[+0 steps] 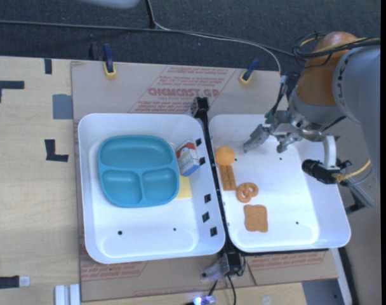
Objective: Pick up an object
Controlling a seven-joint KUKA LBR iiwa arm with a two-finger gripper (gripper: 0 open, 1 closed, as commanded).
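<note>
hand [267, 138] spread, nothing gripped | above right bin [320, 227] (far half) | orange ball [225, 155] at bin's left wall, apart from hand

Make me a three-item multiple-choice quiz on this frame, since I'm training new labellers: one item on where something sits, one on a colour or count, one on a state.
1. Where is the divided plate?
A. left bin
B. right bin
C. on the cardboard behind the bins

2. What colour is that plate?
A. red
B. blue
C. black

3. How do the gripper fingers stand?
A. shut on the orange ball
B. shut on the pretzel
C. open, holding nothing

Answers:
1 A: it fills much of the left bin.
2 B: it is light blue.
3 C: the fingers are spread over the right bin, apart from the orange ball and pretzel.
</note>
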